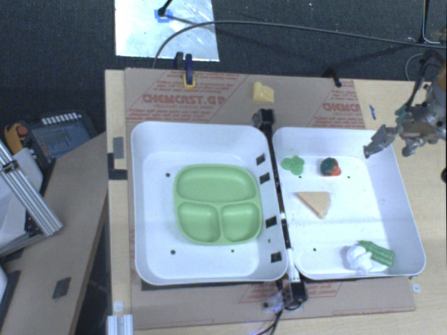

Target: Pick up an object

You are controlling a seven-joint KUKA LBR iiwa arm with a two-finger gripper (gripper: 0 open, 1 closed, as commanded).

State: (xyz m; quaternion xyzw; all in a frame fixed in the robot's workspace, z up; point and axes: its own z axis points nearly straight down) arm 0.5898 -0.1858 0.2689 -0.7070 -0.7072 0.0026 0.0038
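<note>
The claw [380, 142] is seen at the right edge, above the upper right rim of the right shallow white plastic bin [391, 208]; whether it is spread or pressed together cannot be told, and nothing is seen held in it. Within that bin are noted a small green leafy toy [293, 164], a round red and green toy [330, 167], a tan wedge-shaped piece [314, 202], and a white and green item [368, 255] near the lower right corner. A green three-compartment plastic tray [216, 204] lies in the left white bin [150, 187]. Both bins rest on the table [115, 89].
</note>
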